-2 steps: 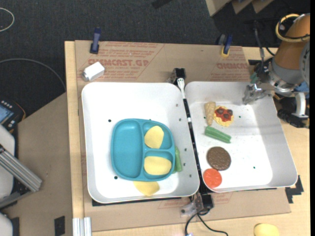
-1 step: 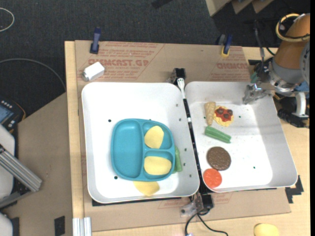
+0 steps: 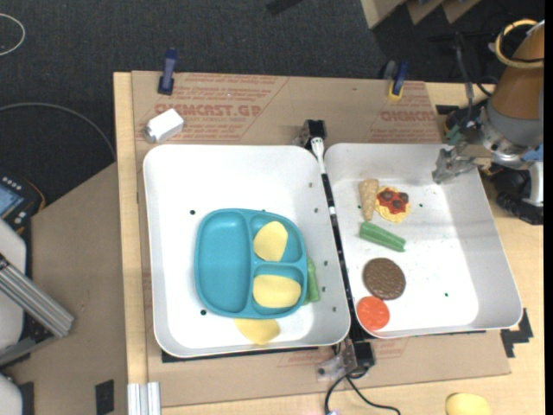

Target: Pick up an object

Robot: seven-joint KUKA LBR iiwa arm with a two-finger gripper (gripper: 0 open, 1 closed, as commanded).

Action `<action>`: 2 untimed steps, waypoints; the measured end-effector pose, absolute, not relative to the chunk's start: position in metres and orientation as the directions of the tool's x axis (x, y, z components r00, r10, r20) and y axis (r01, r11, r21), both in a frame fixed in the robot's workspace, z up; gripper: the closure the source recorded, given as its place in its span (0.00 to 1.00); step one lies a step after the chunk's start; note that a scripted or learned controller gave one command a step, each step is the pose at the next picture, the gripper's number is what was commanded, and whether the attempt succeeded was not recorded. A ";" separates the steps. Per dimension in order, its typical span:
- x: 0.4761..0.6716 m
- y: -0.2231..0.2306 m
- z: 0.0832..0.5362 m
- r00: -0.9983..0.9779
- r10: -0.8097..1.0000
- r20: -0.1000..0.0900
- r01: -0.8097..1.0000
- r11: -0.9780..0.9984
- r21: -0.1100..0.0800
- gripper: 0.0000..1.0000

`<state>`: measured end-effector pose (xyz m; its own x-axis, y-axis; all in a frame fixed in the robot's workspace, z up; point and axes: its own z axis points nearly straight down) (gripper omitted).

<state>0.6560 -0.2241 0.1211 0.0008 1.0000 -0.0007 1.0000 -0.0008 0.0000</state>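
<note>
- Camera view: I am seeing the gripper hovering over the right bin's far corner; fingers' state, cannot tell.
- Cookie, green piece lying ungrasped; pick pending.

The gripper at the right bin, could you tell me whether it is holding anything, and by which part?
Nothing is held: the gripper hangs over the right bin's upper edge, apart from the toy food.
</note>
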 end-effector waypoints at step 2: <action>0.667 -0.224 0.110 0.000 1.000 -0.002 1.000 0.000 0.005 1.00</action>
